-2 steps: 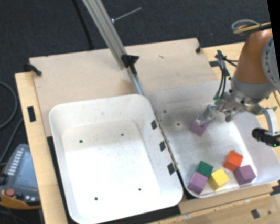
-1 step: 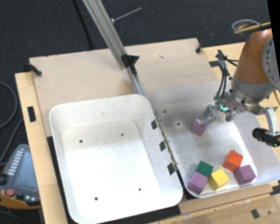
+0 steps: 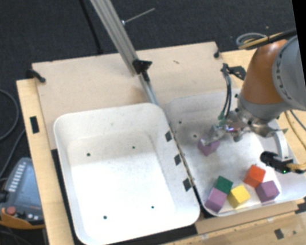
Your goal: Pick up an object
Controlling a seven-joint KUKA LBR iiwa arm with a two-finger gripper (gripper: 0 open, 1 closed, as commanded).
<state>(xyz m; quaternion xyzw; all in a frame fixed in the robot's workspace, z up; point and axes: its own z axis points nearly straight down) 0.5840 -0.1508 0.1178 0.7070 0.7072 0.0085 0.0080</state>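
In the right bin (image 3: 192, 112) my gripper (image 3: 211, 138) reaches leftward from the grey and orange arm (image 3: 263, 86). Its tip is right over a small purple block (image 3: 208, 149) lying near the bin's middle, touching or almost touching it. The block rests on the bin floor. At the bin's front lie several more cubes: green (image 3: 224, 184), purple (image 3: 216, 198), yellow (image 3: 239, 194), orange-red (image 3: 255, 175) and another purple (image 3: 267, 190).
The left bin (image 3: 111, 113) stands beside the right one, their rims meeting at clips (image 3: 177, 158). A slanted aluminium post (image 3: 117, 32) rises behind the bins. Cables and a hand pendant (image 3: 19, 193) lie off the bench at the left.
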